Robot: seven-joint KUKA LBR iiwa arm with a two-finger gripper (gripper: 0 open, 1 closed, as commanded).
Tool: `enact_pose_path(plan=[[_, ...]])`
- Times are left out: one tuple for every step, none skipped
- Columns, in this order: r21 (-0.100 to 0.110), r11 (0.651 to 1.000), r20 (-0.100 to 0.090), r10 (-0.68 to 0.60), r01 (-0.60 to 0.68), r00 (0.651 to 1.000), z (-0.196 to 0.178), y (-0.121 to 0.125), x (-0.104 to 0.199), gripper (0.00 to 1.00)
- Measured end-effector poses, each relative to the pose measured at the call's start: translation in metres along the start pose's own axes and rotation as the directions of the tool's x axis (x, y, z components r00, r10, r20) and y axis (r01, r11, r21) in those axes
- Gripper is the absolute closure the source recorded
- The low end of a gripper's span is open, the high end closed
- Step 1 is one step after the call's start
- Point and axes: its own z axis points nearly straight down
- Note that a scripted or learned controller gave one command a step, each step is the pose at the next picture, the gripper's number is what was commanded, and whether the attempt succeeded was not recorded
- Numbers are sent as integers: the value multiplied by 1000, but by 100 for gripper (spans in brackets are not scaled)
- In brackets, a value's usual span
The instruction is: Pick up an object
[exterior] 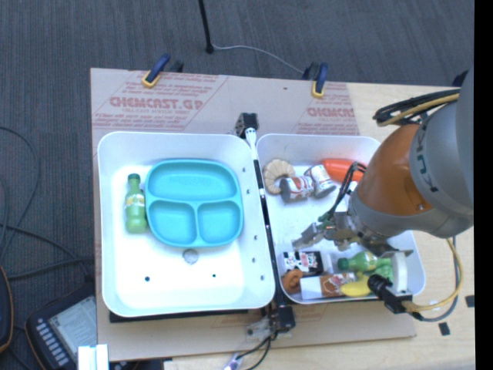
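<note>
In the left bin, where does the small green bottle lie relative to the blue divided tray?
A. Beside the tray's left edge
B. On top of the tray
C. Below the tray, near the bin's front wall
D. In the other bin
A: the green bottle lies lengthwise on the floor of the left bin, alongside the left edge of the blue tray, not on it.

Two white bins are seen side by side. A blue divided tray (192,203) and green bottle (136,203) are laid in the left bin (123,284); the gripper (327,233) is hung over the cluttered right bin (308,141).
</note>
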Motion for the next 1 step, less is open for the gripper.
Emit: enact_pose_path(plan=[[4, 1000, 1, 0, 0, 1000, 29, -2, -1, 0]])
